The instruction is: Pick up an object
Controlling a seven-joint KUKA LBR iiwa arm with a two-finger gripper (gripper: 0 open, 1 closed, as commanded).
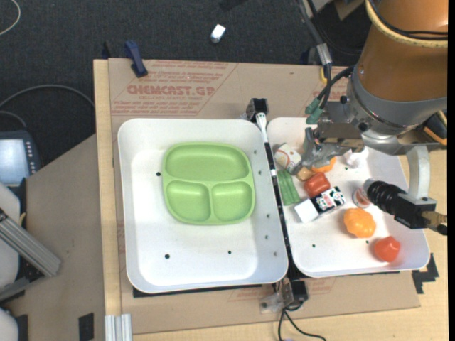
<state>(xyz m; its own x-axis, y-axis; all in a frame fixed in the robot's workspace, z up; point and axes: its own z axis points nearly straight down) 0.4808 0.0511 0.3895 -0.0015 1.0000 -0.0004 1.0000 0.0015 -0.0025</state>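
Hovering our gripper [318, 156] low over the right bin [334, 261], we cannot tell how its claw stands; toys crowd beneath, an orange piece [323, 165] and red block [317, 185] touching, so we risk nudging both

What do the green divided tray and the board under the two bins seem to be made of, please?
Green divided tray: likely moulded plastic, matte, with smooth rounded compartments and even colour. Board: apparently corrugated cardboard, dull brown with red printed lettering.
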